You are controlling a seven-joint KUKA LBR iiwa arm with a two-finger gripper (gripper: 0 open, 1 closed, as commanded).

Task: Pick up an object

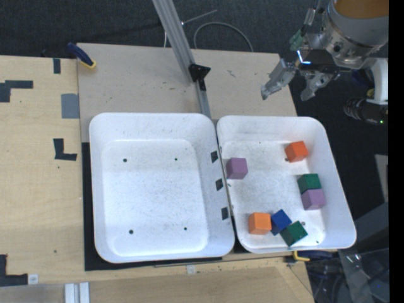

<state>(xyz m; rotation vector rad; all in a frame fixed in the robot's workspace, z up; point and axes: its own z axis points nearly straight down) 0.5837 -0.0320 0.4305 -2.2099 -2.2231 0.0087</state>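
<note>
From my remote station I see the gripper (291, 86) poised above the bench's far edge, beyond the back rim of the right bin (334, 163), its two grey fingers (276, 83) spread apart with nothing between them. The arm (356, 8), grey with an orange band, enters from the upper right corner.

All the blocks lie in the right bin, my landmark here. An orange cube (295, 151) sits near the bin's back right corner. A purple cube (237, 167) rests alone close to its left wall. Against the right wall, a green cube (308, 182) touches a second purple cube (313, 199) just in front of it. Along the front wall, a second orange cube (259, 223), a blue cube (280, 221) and a dark green cube (294, 233) are bunched together, the blue one tilted between its neighbours, touching both as far as I can tell.

To the left of the right bin, touching it along their shared rims, is the left bin (101, 169), its floor speckled and marked with four small dark dots. A grey metal bar (178, 36) runs at a slant from the top of the view down to the seam where the two bins meet. Behind the right bin, a thin wire loop (221, 27) lies on the dark floor beyond the bench. Far off to the left, at the bench's back corner, lies a small blue and yellow clamp (81, 54).
</note>
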